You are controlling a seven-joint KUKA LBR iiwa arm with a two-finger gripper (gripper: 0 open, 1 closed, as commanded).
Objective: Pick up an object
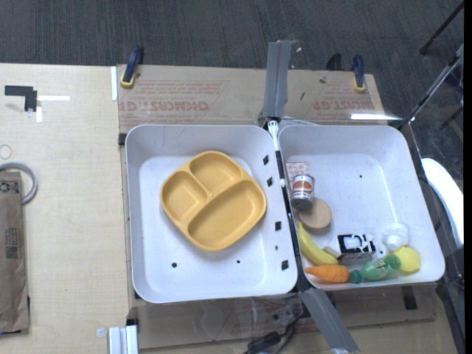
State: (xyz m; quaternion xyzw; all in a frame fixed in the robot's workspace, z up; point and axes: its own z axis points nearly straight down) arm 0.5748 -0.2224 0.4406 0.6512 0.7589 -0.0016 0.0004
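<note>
A smooth yellow three-compartment plate (214, 209) lies in the left bin (147, 271). Right of the plate, in the right bin (383, 161), sit a round tan disc (316, 215), curved banana (313, 248), ribbed can (301, 185) and tapered orange carrot (327, 273).

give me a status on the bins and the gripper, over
Gripper: nothing to report. Pick candidates bunched in right white bin: small can, yellow banana, orange carrot. Yellow divided plate in left bin.
</note>
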